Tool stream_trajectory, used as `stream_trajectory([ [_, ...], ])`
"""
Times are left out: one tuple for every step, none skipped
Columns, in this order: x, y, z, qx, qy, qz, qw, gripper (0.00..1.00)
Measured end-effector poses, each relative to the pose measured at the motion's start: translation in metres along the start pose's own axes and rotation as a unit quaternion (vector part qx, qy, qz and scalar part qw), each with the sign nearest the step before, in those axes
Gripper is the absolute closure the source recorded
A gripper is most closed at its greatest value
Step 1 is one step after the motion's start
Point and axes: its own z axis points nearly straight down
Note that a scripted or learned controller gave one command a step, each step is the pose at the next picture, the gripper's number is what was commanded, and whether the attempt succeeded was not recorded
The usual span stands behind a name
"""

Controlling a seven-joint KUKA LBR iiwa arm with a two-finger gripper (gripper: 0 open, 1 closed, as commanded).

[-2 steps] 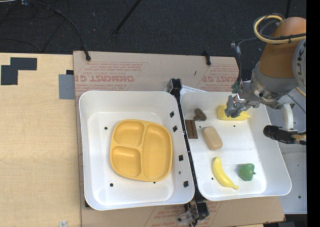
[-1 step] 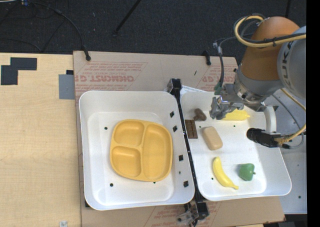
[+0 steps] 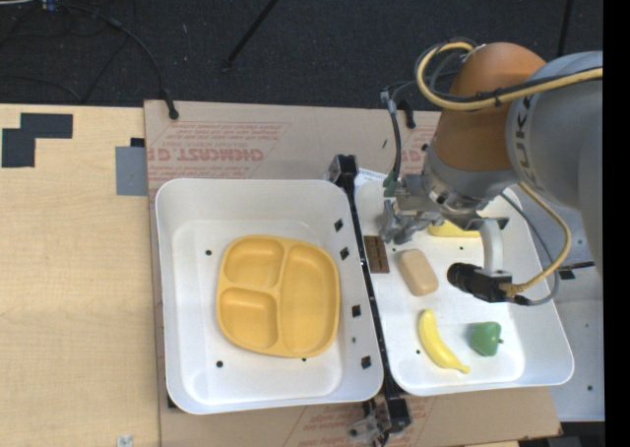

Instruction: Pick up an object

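Lying in the right bin (image 3: 551, 361), lower right of the frame, are the candidate objects: a tan bread-like block (image 3: 417, 272) near the bin's left wall, a yellow banana (image 3: 439, 342) below it, and a green pepper (image 3: 484, 338) just right of the banana. A yellow item (image 3: 455, 229) is partly hidden under the arm. The gripper (image 3: 402, 223) hangs over the bin's upper left area, above the tan block; whether its fingers are open or closed cannot be told. The left bin (image 3: 187, 228) holds a yellow divided plate (image 3: 278, 295) at its centre.
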Motion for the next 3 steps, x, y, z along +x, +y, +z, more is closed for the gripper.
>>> stream_trajectory([
  [0.042,-0.016,-0.006,0.0,0.0,0.0,1.0,1.0],
  [0.084,-0.024,-0.013,-0.001,0.0,0.0,1.0,1.0],
  [0.126,-0.03,-0.018,-0.001,-0.001,0.0,1.0,1.0],
])
